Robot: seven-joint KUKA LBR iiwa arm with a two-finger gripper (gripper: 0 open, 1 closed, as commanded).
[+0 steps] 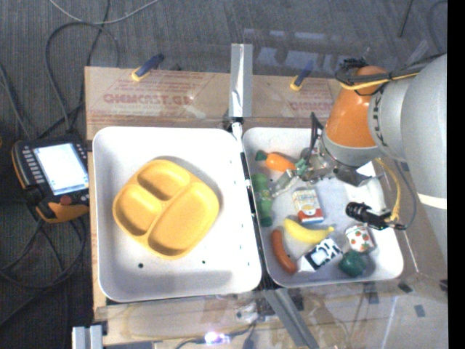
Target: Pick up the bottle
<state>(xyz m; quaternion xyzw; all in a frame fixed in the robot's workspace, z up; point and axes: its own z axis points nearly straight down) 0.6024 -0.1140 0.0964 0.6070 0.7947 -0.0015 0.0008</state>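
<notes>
Camera view looks down on two white bins sitting side by side on the surface. Inside the left bin (109, 267) lies a yellow divided plate (166, 206), tilted a little, with three hollows. Over the right bin (396, 264) reaches the grey arm (418, 122) with its orange band, coming in from the right. Its claw (309, 167) hangs low over the upper part of that bin, just beside an orange carrot (278, 161); whether the claw is apart or together cannot be told from this angle, and nothing can be seen between its tips.

A green bottle (263, 197) lies along the left wall of the right bin, left of and below the claw and apart from it. A small carton (308, 204) with red and blue print stands near the middle. Below it lies a yellow banana (305, 231), with a red sausage (283, 251) to its left and a black and white box (322, 254) touching its lower side. A dark green lump (354, 265) and a white cup with red spots (360, 239) sit in the lower right corner. A handheld screen (54, 169) rests left of the bins.
</notes>
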